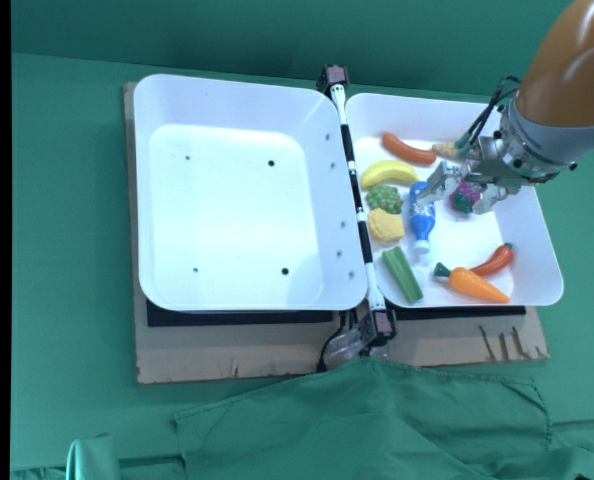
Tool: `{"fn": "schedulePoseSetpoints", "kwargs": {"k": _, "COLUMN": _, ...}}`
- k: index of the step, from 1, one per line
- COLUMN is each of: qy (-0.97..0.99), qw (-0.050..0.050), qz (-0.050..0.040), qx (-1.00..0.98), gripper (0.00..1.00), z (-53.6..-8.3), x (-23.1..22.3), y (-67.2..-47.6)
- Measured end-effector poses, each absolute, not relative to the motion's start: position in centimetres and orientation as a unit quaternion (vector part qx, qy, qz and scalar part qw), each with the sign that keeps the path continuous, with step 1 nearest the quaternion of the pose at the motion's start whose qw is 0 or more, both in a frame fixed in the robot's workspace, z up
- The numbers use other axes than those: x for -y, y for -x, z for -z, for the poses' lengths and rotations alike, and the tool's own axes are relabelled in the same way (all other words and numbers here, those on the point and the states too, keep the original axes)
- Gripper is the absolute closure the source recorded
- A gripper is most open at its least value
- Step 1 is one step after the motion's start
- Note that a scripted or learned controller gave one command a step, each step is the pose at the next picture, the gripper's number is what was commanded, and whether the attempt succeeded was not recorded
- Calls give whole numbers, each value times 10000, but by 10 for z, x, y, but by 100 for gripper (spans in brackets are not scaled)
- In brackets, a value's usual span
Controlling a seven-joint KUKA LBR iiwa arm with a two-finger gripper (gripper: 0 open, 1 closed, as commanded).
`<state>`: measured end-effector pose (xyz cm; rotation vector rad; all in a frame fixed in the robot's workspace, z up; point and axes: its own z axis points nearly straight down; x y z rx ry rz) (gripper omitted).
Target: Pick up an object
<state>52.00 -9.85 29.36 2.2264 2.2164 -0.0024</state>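
Camera view, from above at a slant. Two shallow white plastic bins side by side on a brown cardboard sheet (227,363) over green cloth.

Left white bin (157,108): bare white floor with a few small dark dots.

Right white bin (537,268): a scatter of small toy foods.
- Orange-red toy sausage (407,149) near the far wall.
- Yellow plastic banana (388,173) just below the sausage.
- Green knobbly broccoli piece (383,198) touching the banana's near side.
- Yellow corn-like piece (385,226) directly below the broccoli, beside the dividing rim.
- Small blue-and-white plastic bottle (421,223) upright in the picture, just right of the corn piece.
- Dark green cucumber stick (402,274) lying at a slant near the front wall.
- Orange plastic carrot with green top (473,284) at the front right.
- Red chilli pepper (493,260) just behind the carrot.
- Small purple-and-green grape-like cluster (464,198) beneath the wrist.

Grey arm with orange band (572,48) entering from the right, above the far right part of the right bin. Two-finger gripper (459,183) low over the bin floor, between the bottle and the grape cluster, close to both. Finger spacing: cannot tell, metal parts overlapping the toys. Nothing clearly seen between the fingers.
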Motion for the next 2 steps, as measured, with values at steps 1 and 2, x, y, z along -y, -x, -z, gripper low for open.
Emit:
{"fn": "schedulePoseSetpoints", "kwargs": {"k": 1, "qy": -7085, "qw": -7, "qz": 12, "qx": -7057, "gripper": 0, "z": -246, "x": 96, "y": -529}}
{"fn": "schedulePoseSetpoints", "kwargs": {"k": 2, "qy": -7091, "qw": 7, "qz": -2, "qx": -7051, "gripper": 0, "z": -205, "x": 102, "y": -535}}
